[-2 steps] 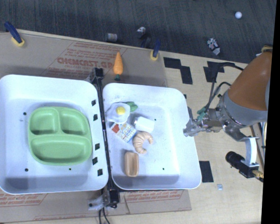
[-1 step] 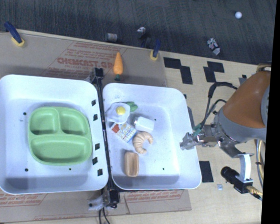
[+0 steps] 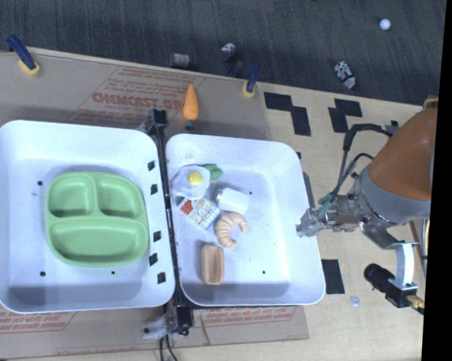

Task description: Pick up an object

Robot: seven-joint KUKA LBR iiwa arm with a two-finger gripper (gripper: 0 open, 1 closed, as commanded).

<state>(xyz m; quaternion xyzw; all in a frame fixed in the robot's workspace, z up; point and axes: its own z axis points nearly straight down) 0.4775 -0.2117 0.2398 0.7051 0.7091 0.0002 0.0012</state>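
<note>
The right white bin [image 3: 277,276] holds a croissant [image 3: 229,228], a tan bread roll [image 3: 212,264], a fried egg with a green leaf [image 3: 194,179], a white block [image 3: 233,200] and a small printed packet [image 3: 200,212]. My gripper [image 3: 309,223] hangs at the bin's right rim, to the right of the croissant and well apart from it. Nothing shows between its fingers.
The left white bin [image 3: 11,276] carries a green divided plate [image 3: 96,218]. An orange carrot toy [image 3: 190,102] lies on the cardboard behind the bins. Blue clamps [image 3: 23,54] hold the board's back edge. The grey arm with its orange band [image 3: 405,161] fills the right side.
</note>
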